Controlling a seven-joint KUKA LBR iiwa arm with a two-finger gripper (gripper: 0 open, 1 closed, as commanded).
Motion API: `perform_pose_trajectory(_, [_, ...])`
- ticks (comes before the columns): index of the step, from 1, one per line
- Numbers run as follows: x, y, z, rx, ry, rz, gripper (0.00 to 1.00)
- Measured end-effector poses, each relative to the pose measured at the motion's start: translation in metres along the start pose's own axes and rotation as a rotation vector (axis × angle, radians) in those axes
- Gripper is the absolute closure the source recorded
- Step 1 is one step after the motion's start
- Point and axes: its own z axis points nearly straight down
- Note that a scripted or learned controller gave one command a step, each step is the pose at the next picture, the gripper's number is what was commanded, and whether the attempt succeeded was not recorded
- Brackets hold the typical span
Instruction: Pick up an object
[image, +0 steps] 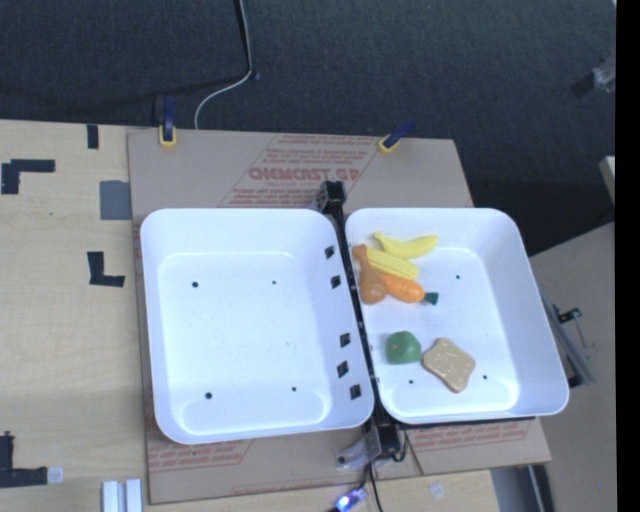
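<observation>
Brown cardboard (300, 170) lies under your two white bins. Look to the right bin (500, 300) — banana (408, 243), corn (390, 264), carrot (402, 289), green piece (403, 347) and bread slice (449, 364) sit there, toward its left wall.

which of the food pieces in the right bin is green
The small round green piece, lying toward the near side of the right bin, left of the tan bread slice. The others are yellow, orange or tan.

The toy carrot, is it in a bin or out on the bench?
In: the toy carrot lies inside the right bin, near its left wall.
</observation>
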Motion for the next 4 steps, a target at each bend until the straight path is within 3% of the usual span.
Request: perform_pose_trajectory(4, [0.0001, 0.0001, 0.0000, 0.000, 0.000, 0.000, 1.00])
